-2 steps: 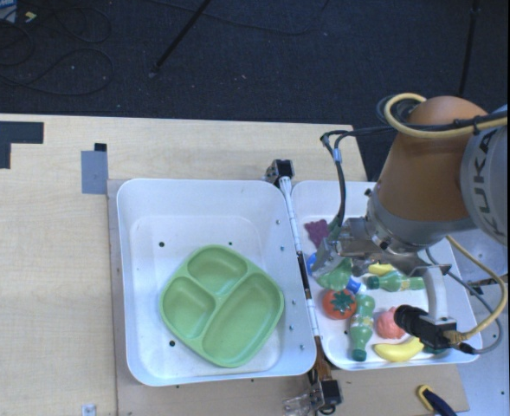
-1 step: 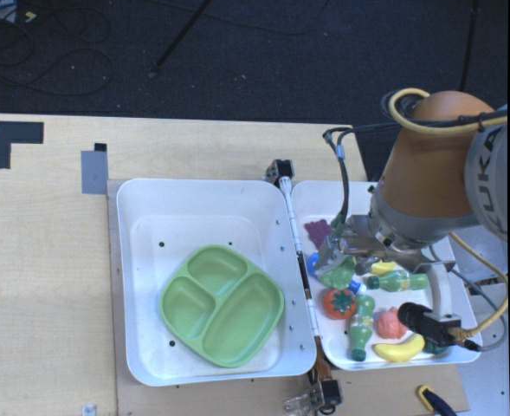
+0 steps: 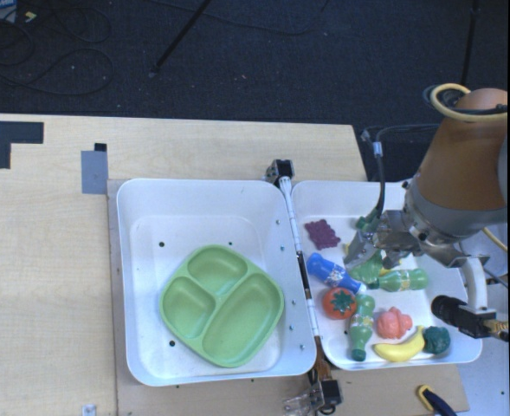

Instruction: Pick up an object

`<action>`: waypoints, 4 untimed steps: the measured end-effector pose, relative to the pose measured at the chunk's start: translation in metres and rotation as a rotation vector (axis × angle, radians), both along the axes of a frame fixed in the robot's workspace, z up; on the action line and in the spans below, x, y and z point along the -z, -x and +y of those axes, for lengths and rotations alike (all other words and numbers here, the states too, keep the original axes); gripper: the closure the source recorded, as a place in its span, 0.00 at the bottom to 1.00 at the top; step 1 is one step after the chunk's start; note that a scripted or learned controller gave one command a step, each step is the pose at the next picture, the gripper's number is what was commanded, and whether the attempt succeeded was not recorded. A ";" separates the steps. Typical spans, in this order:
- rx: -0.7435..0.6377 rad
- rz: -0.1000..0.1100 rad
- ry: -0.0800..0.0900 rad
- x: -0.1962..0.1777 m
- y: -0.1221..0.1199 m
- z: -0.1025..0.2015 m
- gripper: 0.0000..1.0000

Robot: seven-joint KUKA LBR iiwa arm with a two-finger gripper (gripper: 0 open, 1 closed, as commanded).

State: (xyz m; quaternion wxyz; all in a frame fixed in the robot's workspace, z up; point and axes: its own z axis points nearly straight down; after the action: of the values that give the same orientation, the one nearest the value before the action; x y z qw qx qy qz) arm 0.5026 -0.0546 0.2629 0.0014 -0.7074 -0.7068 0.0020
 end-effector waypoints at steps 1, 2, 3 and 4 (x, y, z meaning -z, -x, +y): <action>0.001 0.005 0.000 -0.008 0.000 0.000 1.00; 0.000 0.010 -0.001 -0.016 0.000 -0.001 1.00; -0.002 0.016 -0.001 -0.024 -0.001 -0.002 1.00; 0.000 0.001 -0.001 0.000 -0.005 -0.033 1.00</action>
State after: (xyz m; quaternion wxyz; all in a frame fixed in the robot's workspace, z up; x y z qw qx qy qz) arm 0.5079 -0.0875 0.2632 0.0021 -0.7075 -0.7067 0.0019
